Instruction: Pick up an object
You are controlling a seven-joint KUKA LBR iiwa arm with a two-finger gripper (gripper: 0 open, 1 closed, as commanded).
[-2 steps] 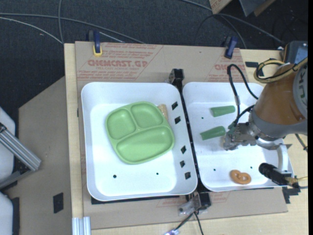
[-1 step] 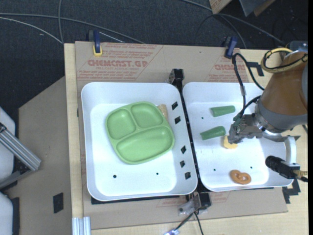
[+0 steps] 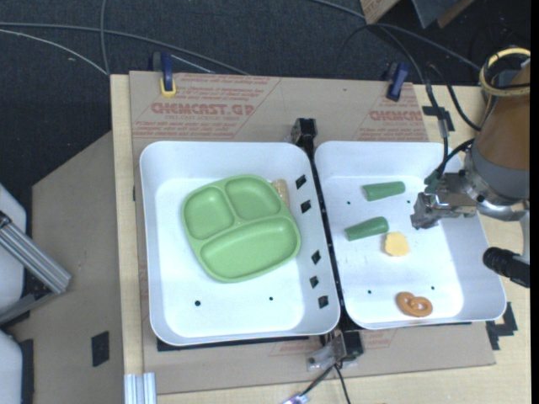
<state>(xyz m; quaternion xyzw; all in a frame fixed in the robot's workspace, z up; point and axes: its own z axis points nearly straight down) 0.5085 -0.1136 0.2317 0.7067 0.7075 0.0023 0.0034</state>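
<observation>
- Two shallow white plastic bins sit side by side on the bench: the left bin point(image 3: 168, 293) and the right bin point(image 3: 472, 297).
- The left bin holds a light green three-compartment plastic plate point(image 3: 241, 227), lying flat near the bin's centre. A small tan item point(image 3: 280, 191) shows at the plate's upper right edge; it is too hidden to identify.
- The right bin holds four objects, all apart from one another: a dark green cylindrical piece point(image 3: 383, 191) toward the far side; a second dark green cylindrical piece point(image 3: 366, 228) below it; a small yellow rounded lump point(image 3: 397, 245) just beside that second piece; an orange-brown pretzel-shaped item point(image 3: 415, 305) near the front edge.
- The grey arm with orange band point(image 3: 505, 133) reaches in from the right.
- The claw point(image 3: 424, 212) hangs over the right bin, near the yellow lump and right of both green pieces. Nothing shows between its tips; whether it stands open or closed cannot be told.
</observation>
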